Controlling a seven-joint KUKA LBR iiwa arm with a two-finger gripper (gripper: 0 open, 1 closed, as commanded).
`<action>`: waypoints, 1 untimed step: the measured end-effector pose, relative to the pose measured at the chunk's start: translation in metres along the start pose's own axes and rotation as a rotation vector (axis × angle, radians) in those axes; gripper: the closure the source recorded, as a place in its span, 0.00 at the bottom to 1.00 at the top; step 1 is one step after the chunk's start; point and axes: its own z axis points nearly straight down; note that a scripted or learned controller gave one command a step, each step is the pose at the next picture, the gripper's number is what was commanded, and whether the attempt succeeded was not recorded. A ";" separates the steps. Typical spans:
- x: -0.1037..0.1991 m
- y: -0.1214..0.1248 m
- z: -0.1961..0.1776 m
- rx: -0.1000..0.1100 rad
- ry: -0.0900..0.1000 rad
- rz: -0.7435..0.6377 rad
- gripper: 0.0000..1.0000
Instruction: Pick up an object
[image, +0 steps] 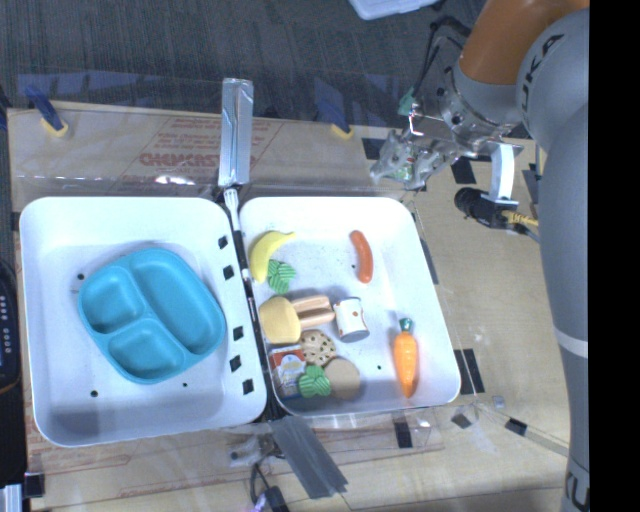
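Nothing has been chosen or lifted yet, so any of the toys in the right-hand shallow white plastic bin (425, 262) could be the object. The nearest to the arm is the slim orange-red plastic sausage (362, 256), lying at about one o'clock in that bin, its long axis running near twelve to six with the lower end tipped slightly right. The orange plastic carrot with a green top (405, 358) lies at four o'clock, also lengthwise twelve to six, leaves pointing to twelve. The yellow plastic banana (264, 252) curves at eleven o'clock, stem towards one. A small white can with a red label (351, 318) sits mid-bin, among a crowd of other play food at seven o'clock.

The two-finger gripper (408, 160) hangs outside the bin, beyond its one o'clock corner, with nothing between its fingers; whether they are spread or closed I cannot tell.

The left white bin (40, 300) holds a blue three-compartment plastic tray (150, 312). The whole pick looks left to do
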 end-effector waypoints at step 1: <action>0.064 -0.012 0.061 0.008 0.003 -0.361 1.00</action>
